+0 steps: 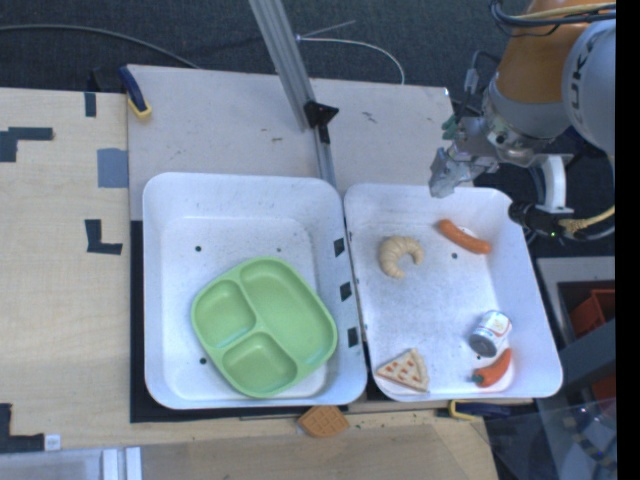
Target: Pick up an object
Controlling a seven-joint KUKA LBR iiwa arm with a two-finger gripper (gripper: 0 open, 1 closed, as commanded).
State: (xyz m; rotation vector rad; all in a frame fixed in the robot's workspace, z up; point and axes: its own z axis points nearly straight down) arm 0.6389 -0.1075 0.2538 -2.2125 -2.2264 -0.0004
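- Nearest the camera, a small waffle-patterned biscuit (322, 421) lies on the desk (60, 268) just outside the bins' front edge, well below and left of the gripper (447, 176).
- Gripper: hangs over the back rim of the right bin (520, 268), near its far right corner, with nothing visible between its parts. Whether it is open or closed cannot be told from this angle.
- Sausage (464, 236): the closest item, just below and slightly right of the gripper, apart from it.
- Croissant (399, 254): below and left of the gripper, near the sausage but not touching.
- Small metal can (489, 332): well below the gripper, on its side, just beside an orange chili pepper (495, 368).
- Pizza slice (404, 371): at the bin's front, far below and left.
- Left bin (160, 268): holds a green compartment plate (263, 325), far down-left of the gripper.
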